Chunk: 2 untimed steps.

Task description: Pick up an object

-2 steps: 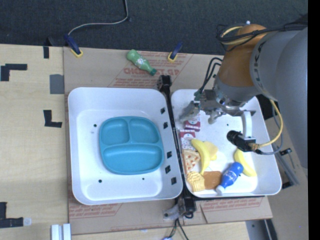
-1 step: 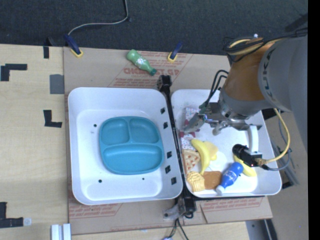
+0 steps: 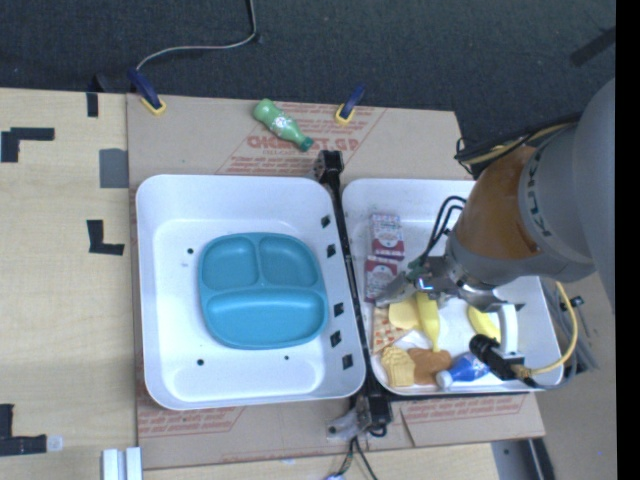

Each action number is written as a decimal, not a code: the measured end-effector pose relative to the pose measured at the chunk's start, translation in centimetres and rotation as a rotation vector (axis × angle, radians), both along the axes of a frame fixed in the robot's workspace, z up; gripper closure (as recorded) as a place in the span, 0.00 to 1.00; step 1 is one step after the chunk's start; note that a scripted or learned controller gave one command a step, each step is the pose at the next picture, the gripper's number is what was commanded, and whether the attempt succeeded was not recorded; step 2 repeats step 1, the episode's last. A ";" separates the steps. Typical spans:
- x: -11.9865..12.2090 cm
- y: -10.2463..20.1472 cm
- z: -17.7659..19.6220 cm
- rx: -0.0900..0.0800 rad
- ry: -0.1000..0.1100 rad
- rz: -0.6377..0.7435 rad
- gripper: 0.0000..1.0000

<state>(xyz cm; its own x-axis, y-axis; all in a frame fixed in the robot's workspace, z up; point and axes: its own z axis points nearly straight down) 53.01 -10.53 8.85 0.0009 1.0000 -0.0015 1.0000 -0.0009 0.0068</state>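
- Gripper (image 3: 418, 280): low in the right bin (image 3: 548, 353); whether it grips anything cannot be told
- Banana (image 3: 427, 318) just below it; carton (image 3: 384, 253) beside it
- Risk: crowded items; a grab may slip or catch two

plate (image 3: 263, 290) in left bin (image 3: 160, 203) | carton (image 3: 384, 248) in right bin (image 3: 400, 190) | bottle (image 3: 282, 125) behind bins

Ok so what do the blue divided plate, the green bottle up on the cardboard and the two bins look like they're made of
Blue divided plate: likely moulded plastic, with one even colour, rounded compartment ridges and a soft sheen.
Green bottle: probably a plastic toy, glossy green with a pale label; too small to be sure.
Bins, left and right: apparently smooth white plastic, with rounded corners and a faint gloss.
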 end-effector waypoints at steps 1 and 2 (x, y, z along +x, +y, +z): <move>0.1 0.2 1.0 0.004 -0.002 0.003 1.00; 0.1 0.2 1.0 0.004 -0.002 0.003 1.00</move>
